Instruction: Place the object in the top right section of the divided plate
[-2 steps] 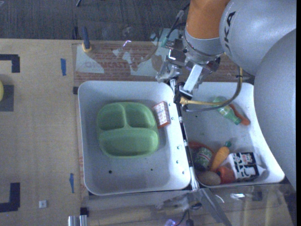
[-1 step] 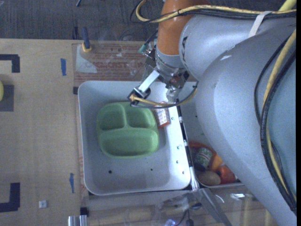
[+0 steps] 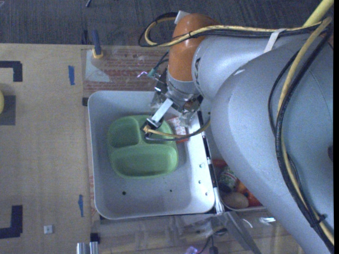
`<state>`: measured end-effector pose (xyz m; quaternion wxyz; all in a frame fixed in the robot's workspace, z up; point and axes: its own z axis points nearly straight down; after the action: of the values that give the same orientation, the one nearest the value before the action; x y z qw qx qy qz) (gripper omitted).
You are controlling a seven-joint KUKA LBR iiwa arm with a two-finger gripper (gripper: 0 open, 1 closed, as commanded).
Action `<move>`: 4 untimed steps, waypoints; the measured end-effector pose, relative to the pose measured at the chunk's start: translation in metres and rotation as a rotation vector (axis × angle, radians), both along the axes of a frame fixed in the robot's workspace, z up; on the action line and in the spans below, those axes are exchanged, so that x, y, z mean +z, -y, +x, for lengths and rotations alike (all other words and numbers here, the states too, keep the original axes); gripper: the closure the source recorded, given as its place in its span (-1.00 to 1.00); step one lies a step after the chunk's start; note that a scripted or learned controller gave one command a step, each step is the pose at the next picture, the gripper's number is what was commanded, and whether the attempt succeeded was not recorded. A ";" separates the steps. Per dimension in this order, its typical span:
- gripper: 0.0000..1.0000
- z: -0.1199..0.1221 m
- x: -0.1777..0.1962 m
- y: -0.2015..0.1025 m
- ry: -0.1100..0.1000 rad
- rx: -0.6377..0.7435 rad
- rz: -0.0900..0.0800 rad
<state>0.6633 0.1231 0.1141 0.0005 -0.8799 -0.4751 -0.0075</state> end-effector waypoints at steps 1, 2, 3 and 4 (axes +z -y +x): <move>-1.00 0.000 0.000 0.000 0.000 0.001 0.000; -1.00 0.003 0.200 0.005 -0.011 0.299 -0.010; -1.00 0.002 0.065 -0.080 -0.016 0.193 -0.009; -1.00 0.003 0.131 -0.102 -0.011 0.231 -0.009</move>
<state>0.6661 0.2249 0.2449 0.0000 -0.8194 -0.5732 -0.0002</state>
